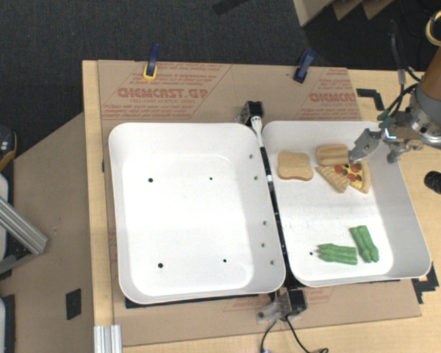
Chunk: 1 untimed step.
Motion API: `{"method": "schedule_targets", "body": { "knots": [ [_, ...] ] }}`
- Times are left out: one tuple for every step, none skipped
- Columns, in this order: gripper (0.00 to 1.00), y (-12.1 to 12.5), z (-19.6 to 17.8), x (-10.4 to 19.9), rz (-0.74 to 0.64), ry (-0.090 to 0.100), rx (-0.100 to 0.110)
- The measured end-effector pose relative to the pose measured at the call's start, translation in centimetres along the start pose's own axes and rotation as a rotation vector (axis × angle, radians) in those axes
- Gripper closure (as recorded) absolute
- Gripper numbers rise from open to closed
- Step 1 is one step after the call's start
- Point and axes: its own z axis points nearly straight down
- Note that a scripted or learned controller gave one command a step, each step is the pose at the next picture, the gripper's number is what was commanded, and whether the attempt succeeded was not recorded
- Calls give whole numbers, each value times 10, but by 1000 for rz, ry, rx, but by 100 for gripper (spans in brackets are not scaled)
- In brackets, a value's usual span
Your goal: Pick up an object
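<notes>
The bench (206,87) bears two white bins. The left bin (132,197) has only small dark dots on its floor. The right bin (404,219) holds toy food: toast (295,165) at far left, a bun (331,154) and pizza slice (349,176) beside it, two green pods (349,247) near the front. The arm (430,101) reaches in from the right; its gripper (364,146) hangs just above the pizza and bun. I cannot tell its opening.
</notes>
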Motion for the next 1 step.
{"method": "schedule_targets", "body": {
  "knots": [
    [0,-38,78,75,-5,6,10]
  ]
}}
